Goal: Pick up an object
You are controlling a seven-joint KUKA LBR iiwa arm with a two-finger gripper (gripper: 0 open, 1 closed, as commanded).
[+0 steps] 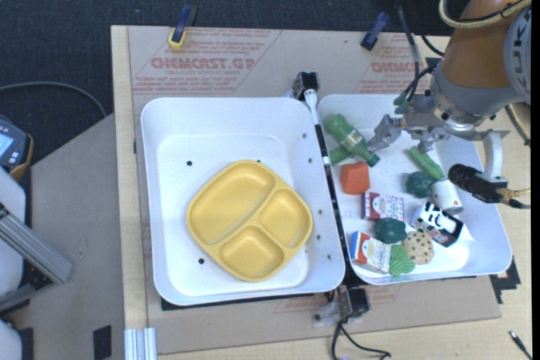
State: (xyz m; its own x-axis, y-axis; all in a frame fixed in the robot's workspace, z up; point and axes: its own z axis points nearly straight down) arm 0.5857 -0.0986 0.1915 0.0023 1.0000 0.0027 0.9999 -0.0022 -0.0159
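Note:
My gripper hangs over the back of the right bin, open, with bare bin floor between its fingers. One finger ends just right of a green bottle that lies tilted by the bin's left wall. A green pod-shaped piece lies just below the other finger. An orange block sits in front of the bottle. A dark green round toy rests near the middle. Nothing is held.
Nearer the front of the right bin lie a small red-and-white carton, a cookie, a black-and-white cow toy and other food toys. A yellow divided plate lies in the left bin.

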